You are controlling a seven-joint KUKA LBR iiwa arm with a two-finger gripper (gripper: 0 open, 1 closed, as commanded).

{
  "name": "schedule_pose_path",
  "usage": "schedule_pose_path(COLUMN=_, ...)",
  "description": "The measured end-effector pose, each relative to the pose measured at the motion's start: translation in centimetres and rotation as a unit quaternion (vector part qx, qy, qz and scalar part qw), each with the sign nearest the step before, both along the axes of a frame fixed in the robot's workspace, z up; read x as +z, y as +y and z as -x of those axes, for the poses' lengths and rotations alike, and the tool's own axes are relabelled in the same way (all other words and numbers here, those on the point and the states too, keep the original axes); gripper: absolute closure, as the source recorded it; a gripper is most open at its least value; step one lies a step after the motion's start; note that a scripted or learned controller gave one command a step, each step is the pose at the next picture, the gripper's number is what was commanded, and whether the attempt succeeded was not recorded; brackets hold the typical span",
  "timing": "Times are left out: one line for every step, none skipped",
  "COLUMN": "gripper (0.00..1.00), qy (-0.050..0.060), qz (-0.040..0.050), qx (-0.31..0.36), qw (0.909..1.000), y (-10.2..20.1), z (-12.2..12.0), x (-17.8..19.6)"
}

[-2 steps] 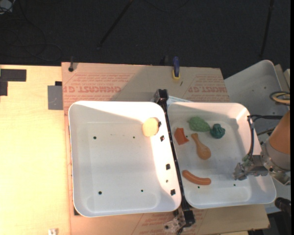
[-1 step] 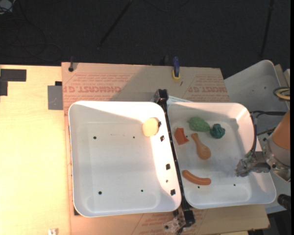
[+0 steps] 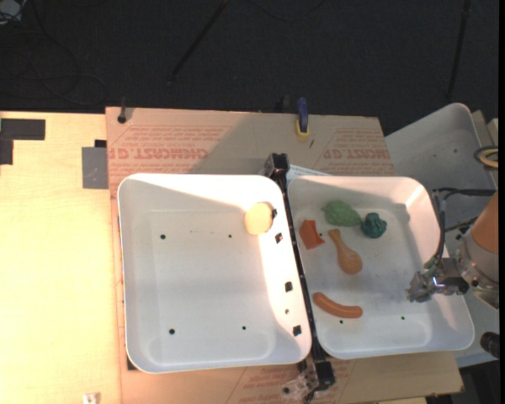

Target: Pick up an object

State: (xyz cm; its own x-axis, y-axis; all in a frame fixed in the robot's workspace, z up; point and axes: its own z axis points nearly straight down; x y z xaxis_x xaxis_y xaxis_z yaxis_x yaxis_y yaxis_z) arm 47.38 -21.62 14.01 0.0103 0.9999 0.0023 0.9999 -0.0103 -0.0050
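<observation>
sausage: a reddish-orange sausage-shaped toy (image 3: 337, 306) is lying flat on the floor of the right bin, near its front wall, well apart from the gripper.
drumstick: a tan plastic drumstick-shaped toy (image 3: 345, 252) is resting just behind the sausage, tilted, its thin end pointing toward the back of the bin.
orange block: a small orange-red block (image 3: 310, 235) is sitting behind and to the left of the sausage, close to the divider between the bins.
green pieces: a light green leafy-looking toy (image 3: 342, 214) and a darker teal lumpy toy (image 3: 374, 225) are lying side by side behind the sausage, near the back wall.
right bin: the shallow white plastic bin (image 3: 417, 188) is holding the sausage and the four other toys.
gripper: the metal two-finger gripper (image 3: 424, 288) is hovering to the right of the sausage, over the right bin's right side; nothing is showing between its fingers, and how far apart they are cannot be told.
yellow ball: a pale yellow ball (image 3: 258, 219) is sitting in the left white bin (image 3: 151, 343), far left and behind the sausage, against that bin's right wall.
</observation>
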Motion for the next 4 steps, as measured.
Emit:
schedule_pose_path(gripper=1.0, qy=0.0, qz=0.0, qx=-0.002, qw=1.0, y=-0.1, z=0.0, x=0.9)
schedule_pose_path(gripper=1.0, qy=0.0, qz=0.0001, qx=-0.004, qw=1.0, y=-0.3, z=0.1, x=1.9)
schedule_pose_path(gripper=1.0, qy=0.001, qz=0.0001, qx=-0.005, qw=1.0, y=-0.4, z=0.1, x=2.8)
schedule_pose_path(gripper=1.0, qy=0.001, qz=0.0001, qx=-0.006, qw=1.0, y=-0.5, z=0.1, x=3.7)
